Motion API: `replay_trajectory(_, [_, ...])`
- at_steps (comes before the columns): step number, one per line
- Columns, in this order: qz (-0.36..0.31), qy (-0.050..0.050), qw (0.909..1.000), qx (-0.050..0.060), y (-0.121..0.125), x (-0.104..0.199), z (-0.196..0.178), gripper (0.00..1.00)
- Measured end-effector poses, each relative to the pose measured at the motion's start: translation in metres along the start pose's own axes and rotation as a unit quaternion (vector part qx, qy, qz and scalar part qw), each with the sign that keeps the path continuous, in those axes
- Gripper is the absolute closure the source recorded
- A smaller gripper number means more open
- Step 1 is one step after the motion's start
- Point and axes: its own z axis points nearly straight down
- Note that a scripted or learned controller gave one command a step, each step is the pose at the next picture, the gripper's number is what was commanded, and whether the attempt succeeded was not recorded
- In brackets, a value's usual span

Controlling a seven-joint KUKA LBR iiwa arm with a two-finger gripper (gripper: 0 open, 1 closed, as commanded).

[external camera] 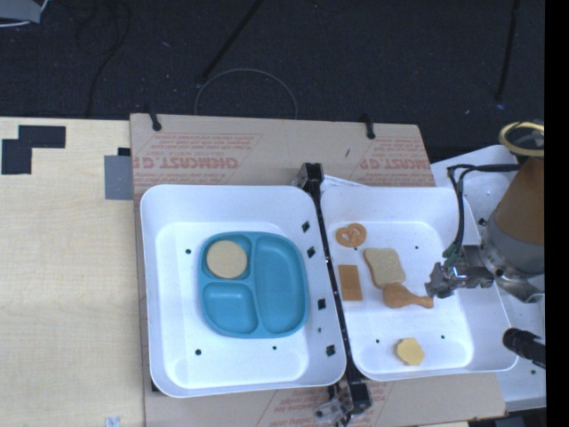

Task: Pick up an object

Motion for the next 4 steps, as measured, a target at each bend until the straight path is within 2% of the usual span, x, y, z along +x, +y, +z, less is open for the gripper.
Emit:
replay_trajectory(1, [-0.001,0.0,1.0,0.001,0.001,-0.001,-0.027,1.0])
replay_trajectory(4, [-0.003,0.002,1.0,0.004,-0.006,0.16,-0.045,1.0])
